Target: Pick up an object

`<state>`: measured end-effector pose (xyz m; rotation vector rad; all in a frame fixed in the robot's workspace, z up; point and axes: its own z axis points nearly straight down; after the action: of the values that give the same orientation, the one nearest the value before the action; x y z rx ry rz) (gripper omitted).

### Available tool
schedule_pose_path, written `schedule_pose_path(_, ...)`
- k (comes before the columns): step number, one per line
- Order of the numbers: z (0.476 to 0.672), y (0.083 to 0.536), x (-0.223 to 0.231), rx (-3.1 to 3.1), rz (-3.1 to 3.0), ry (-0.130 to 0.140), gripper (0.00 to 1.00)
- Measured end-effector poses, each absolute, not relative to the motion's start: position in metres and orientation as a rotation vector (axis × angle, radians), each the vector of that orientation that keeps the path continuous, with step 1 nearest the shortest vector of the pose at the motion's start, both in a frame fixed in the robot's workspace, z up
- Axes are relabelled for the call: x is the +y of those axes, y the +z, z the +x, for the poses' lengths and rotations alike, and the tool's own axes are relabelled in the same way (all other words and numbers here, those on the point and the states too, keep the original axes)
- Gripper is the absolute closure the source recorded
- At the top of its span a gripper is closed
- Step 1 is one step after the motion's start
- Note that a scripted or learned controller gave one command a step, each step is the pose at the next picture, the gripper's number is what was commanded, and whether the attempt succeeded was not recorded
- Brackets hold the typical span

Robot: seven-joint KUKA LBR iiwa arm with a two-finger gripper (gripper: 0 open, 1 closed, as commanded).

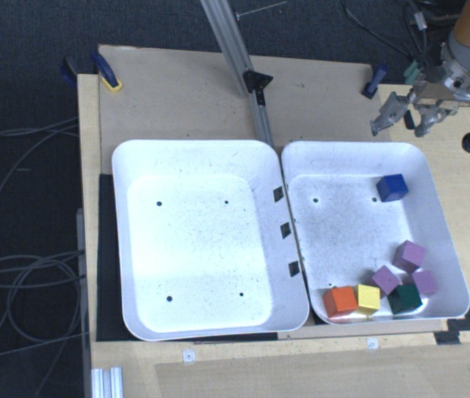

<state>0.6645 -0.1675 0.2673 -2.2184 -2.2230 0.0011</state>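
Wooden bench (176,89), two white bins (193,239), dark carpet (27,23), cables (19,264)

We see two bins, the left bin (193,239) and the right bin (346,222), that look like smooth white plastic, faintly speckled with dark flecks. The bench (176,98) beneath looks like pale, matt wood or board. The slanted pole (230,40) reads as brushed metal. The coloured blocks (375,293) appear matt and smooth.
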Motion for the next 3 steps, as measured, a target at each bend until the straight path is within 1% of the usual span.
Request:
schedule_pose_path(1,0.664,0.267,-0.168,-2.223,-2.219,0.002,0.0)
schedule_pose_path(2,0.665,0.223,-0.173,-2.219,-2.219,0.005,0.0)
schedule_pose_path(3,0.669,0.161,-0.17,-2.22,-2.215,0.006,0.0)
